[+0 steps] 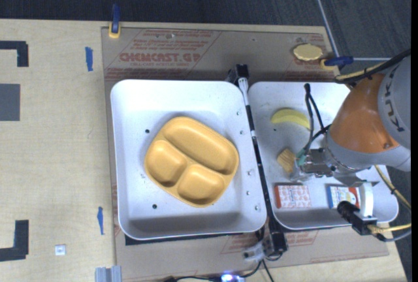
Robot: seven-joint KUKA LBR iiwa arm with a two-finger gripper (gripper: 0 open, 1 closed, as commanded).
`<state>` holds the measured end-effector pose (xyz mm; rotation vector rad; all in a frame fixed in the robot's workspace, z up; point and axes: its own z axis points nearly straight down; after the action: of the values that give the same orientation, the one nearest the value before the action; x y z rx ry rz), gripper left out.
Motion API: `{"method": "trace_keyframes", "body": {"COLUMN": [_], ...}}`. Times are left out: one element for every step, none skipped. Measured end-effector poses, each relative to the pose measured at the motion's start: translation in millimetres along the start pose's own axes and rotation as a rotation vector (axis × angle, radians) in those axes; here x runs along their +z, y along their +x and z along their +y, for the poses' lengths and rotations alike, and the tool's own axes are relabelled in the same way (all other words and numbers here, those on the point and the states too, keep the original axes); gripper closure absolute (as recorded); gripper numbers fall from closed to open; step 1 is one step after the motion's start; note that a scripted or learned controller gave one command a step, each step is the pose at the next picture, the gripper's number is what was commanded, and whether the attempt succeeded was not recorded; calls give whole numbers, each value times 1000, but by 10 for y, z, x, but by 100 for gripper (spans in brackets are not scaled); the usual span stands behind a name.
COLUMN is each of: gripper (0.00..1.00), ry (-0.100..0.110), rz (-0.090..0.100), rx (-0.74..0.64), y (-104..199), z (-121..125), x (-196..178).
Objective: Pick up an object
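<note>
Two white bins sit side by side on the worktop [52, 163]. Left bin [127, 143] holds a yellow three-part tray [191, 160], lying flat near the middle, well apart from the arm. Nothing happening there.

Right bin [261, 104] has the likely targets: a banana [291, 119] near the back, a small tan chunk [286, 158] just below it, a red and white packet [293, 196] flat near the front wall, and a second printed packet [341, 196] to its right, partly under the arm. The gripper [307, 163] is low in this bin, just beside the tan chunk, possibly touching it, too small to tell. Whether the fingers are spread or pressed together I cannot tell, the wrist body and cables hide them. No item is visibly between them, so nothing counts as held.

Risks, as a judgement: the chunk is small and looks off to the gripper's left side, so a close could clip its edge and push it toward the bin wall instead of catching it. The banana is near, so a sideways nudge could roll it. Flat packets give little to pinch and would likely slide. Loose cables hang by the wrist and could snag on the bin rim when lifting.
</note>
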<state>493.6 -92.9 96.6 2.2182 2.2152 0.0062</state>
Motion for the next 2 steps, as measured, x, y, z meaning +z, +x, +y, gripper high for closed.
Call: {"method": "trace_keyframes", "body": {"gripper": [0,0], "ry": [0,2], "rz": [0,2], "rx": [0,-2], "y": [0,6], "z": [0,-122], "x": [1,103]}}
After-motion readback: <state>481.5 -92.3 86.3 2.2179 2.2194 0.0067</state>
